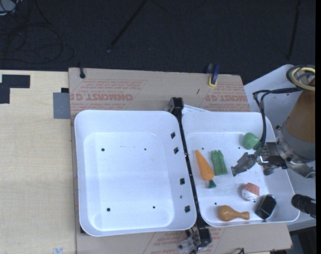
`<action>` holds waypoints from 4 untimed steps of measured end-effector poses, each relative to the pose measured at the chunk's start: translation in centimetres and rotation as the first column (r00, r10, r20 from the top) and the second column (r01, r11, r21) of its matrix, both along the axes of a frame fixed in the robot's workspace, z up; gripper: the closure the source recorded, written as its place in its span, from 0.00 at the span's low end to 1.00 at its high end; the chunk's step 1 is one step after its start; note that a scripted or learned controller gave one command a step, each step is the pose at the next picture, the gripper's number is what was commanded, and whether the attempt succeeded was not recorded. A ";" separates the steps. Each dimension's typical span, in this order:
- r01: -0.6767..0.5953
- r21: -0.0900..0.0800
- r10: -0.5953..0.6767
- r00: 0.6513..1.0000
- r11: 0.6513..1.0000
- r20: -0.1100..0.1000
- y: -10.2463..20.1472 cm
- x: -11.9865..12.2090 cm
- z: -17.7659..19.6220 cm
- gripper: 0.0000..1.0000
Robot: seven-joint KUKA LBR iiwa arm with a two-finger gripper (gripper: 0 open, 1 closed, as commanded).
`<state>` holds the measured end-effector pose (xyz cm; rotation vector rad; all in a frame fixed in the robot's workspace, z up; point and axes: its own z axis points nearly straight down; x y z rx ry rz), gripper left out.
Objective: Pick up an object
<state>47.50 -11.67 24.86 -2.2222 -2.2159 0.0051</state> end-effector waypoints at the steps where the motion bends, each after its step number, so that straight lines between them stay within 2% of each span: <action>1: -0.001 -0.002 0.001 1.000 1.000 0.002 -5.7 9.5 -8.7 0.00; 2: 0.003 0.002 -0.003 1.000 1.000 -0.009 -9.4 2.3 -15.6 0.00; 3: 0.001 0.000 -0.001 1.000 1.000 0.004 -7.0 0.9 -16.1 0.00; 4: -0.004 -0.003 0.004 1.000 1.000 0.009 -9.8 8.2 -16.0 0.00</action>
